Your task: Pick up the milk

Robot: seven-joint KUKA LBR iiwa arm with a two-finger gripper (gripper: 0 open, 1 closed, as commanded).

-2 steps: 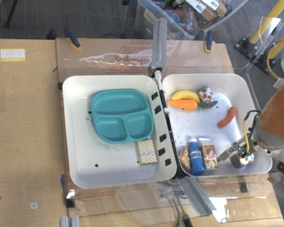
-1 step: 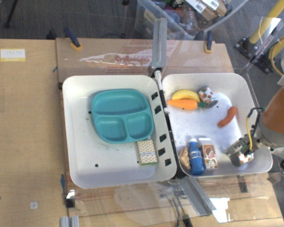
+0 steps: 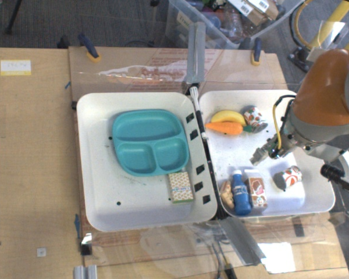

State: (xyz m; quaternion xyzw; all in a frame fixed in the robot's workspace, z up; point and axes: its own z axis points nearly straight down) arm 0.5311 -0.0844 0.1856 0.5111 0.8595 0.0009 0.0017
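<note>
Leftmost, the left bin [image 3: 93,156] carries a teal divided plate [image 3: 150,141] and a small patterned box [image 3: 180,186] just beside the plate's near corner. Across the divider, the right bin [image 3: 314,205] has a banana [image 3: 227,117] touching a carrot [image 3: 224,128] at its far side, and a row along its near wall: a round snack [image 3: 225,194], a blue bottle [image 3: 239,194], and against the bottle the small red-brown carton that is most likely the milk [image 3: 256,192], lying flat. It should be light and fairly stiff, though thin walls could dent, and a smooth printed skin may slip; its two long sides look the best hold, yet the bottle crowds one of them, so a pinch across the short ends may be easier. The gripper [image 3: 264,154] hangs above bare bin floor just beyond the carton, tilted toward the divider, holding nothing; whether it is released or clenched cannot be told. The arm [image 3: 328,106] reaches in from the right, its orange band above the wrist
</note>
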